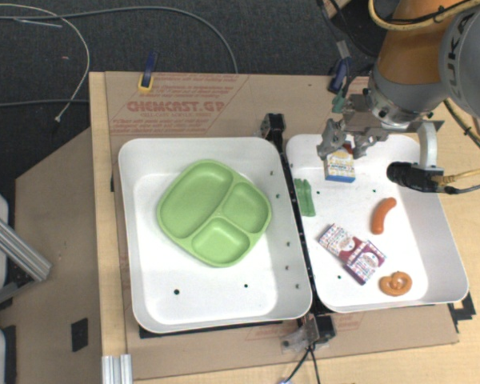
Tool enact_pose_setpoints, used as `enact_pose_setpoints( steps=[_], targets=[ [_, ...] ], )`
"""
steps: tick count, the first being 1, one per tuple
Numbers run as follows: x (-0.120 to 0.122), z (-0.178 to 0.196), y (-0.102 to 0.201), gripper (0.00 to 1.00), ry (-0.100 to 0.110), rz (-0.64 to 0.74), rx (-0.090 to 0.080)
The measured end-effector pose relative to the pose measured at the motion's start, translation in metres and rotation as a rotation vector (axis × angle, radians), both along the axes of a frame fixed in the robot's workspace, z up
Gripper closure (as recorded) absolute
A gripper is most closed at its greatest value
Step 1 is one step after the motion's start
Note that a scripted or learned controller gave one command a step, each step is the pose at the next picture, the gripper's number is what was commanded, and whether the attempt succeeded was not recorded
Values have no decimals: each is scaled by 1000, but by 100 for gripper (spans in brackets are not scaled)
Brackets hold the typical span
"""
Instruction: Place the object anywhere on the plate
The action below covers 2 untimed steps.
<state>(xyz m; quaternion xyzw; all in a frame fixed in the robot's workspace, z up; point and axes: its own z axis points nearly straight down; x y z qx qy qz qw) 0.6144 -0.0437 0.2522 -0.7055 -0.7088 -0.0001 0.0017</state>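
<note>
Under claw (pixel 342 144), carton (pixel 340 167) w/ top partly hidden.

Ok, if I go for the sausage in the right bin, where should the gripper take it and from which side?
Probably take the sausage across its middle, coming straight down from above. It lies flat on the right bin's floor, long and slightly curved, running from upper right to lower left, so the fingers should close across its narrow width. There is open floor on both sides of it, and the pretzel sits well below it.

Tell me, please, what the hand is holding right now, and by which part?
The hand grips a small carton with a blue base by its top edge; the carton hangs below the fingers over the right bin.
</note>
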Motion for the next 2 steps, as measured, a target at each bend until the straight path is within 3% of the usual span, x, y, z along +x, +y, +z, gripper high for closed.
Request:
enact_pose_setpoints(
  steps=[2],
  targets=[
    [-44,-31,101,100,3,1,0]
  ],
)
